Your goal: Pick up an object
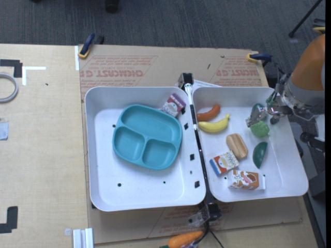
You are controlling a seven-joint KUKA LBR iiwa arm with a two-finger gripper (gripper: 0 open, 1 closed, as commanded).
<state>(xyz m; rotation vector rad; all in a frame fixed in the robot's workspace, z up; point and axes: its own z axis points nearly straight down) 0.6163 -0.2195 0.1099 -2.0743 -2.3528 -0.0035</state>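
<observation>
Claw (257, 119) sits low near the right bin's (289, 190) far right rim, over a lumpy green broccoli-like piece (260, 129); from this slant I cannot tell its state or whether it grips anything. Right bin holds 7 items: that green piece, 1 smooth yellow banana (213, 124), 1 red-orange sausage (208, 111), 1 tan bread roll (237, 145), 1 dark green pod (259, 153), and 2 small printed cartons (224, 163) (246, 180), leaving bare floor along its right side. Left bin (98, 180) holds 1 teal 3-compartment tray (147, 137) and 1 small packet (172, 106) at the far rim, with open room along its near edge.
</observation>
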